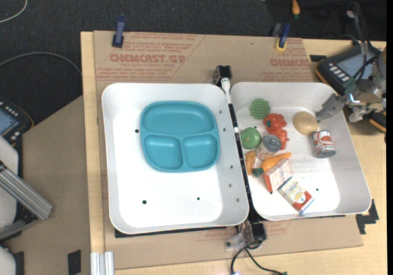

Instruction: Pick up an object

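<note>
The gripper (326,110) hangs by the right bin's (344,206) far edge, beside the tan potato (304,122); its grasp state cannot be told; nothing appears lifted yet; the pick remains.

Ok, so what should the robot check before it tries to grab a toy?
1. Toys within reach in the right bin: ok.
2. Gripper over that bin, near the tan potato: ok.
3. Nothing held yet: cannot tell.
4. Potato has free space around it: ok; the small can lies apart.
5. Carrot and snack boxes crowded together: not ok for an easy grab.
6. Blue tray out of the way in the left bin: ok.
</note>
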`<state>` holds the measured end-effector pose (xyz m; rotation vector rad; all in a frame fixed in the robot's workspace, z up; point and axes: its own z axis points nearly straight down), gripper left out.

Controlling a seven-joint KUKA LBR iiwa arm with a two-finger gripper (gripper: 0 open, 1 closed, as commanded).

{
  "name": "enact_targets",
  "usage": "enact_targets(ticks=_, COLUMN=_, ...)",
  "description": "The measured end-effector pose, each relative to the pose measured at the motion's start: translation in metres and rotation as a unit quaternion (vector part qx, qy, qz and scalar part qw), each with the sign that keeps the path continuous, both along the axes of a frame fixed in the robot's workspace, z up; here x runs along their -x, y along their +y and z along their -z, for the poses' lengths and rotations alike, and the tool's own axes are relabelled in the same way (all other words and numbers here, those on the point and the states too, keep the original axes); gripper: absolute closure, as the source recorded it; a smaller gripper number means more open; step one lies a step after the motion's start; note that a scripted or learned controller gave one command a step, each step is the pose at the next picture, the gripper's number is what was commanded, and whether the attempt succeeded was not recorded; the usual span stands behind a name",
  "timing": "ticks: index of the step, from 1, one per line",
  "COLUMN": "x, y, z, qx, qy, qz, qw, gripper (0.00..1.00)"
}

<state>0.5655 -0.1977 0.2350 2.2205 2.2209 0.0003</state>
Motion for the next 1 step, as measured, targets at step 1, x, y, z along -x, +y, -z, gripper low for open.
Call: enact_targets(ticks=1, x=-0.0170, y=0.0723, z=-0.0107, qx=-0.0013, qy=-0.002, qz=-0.004, qw=1.0000, gripper=0.00)
